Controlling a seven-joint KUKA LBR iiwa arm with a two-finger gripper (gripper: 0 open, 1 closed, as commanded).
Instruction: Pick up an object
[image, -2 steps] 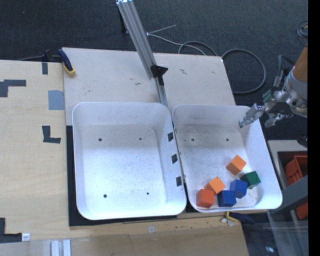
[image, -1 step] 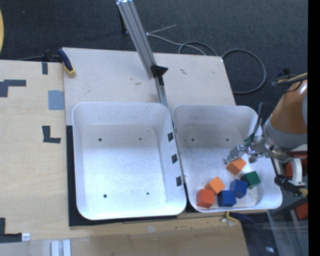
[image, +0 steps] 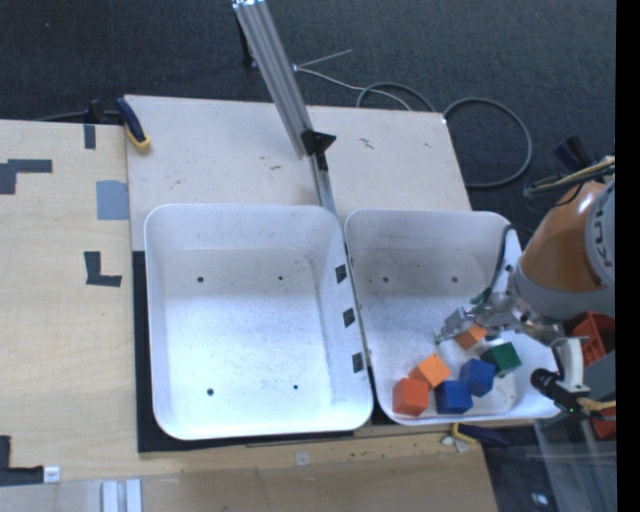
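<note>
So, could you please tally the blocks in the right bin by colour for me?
Orange blocks: 2, one in the pile, one at the gripper
Red-orange block: 1
Blue blocks: 2
Green block: 1
Total: 6 blocks, all in the right bin

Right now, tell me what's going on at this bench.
A grey KUKA arm with an orange band is reaching into the right bin, its gripper low over a cluster of small blocks in the bin's near right corner. An orange block sits right at the gripper, but the view does not settle whether it is gripped. Close by lie a green block, two blue blocks, another orange block and a red-orange one. The left bin stands beside it.
</note>
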